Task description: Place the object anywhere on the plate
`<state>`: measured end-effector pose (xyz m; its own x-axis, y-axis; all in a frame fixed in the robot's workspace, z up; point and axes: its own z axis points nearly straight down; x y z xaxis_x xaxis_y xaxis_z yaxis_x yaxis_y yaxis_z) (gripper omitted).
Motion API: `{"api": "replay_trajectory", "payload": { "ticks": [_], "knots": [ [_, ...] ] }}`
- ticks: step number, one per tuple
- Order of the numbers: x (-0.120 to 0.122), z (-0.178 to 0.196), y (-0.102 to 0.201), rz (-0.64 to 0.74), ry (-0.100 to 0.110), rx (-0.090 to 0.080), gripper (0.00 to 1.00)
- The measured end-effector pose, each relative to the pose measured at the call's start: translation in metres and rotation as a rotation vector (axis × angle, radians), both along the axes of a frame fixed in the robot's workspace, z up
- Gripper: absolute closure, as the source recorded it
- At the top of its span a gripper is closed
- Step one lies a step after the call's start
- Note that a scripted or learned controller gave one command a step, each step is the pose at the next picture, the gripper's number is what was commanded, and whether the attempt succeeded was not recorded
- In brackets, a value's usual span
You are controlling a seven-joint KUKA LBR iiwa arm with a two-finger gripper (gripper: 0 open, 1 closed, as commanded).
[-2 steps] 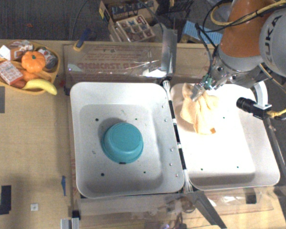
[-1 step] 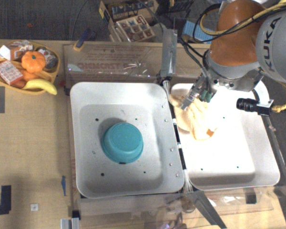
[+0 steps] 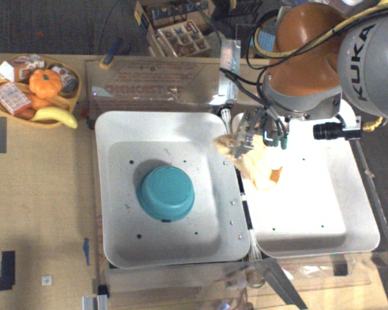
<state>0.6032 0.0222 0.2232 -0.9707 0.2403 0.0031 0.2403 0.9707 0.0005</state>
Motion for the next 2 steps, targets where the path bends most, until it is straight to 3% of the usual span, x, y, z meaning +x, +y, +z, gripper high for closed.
{"api": "replay_trajectory", "payload": {
  "ticks": [1, 2],
  "knots": [
    [-0.0185, -0.0017, 0.0446, 0.235, 0.000, 0.001, 1.00],
    [-0.0183, -0.0014, 0.0444, 0.235, -0.001, 0.001, 0.00]
  ]
}}
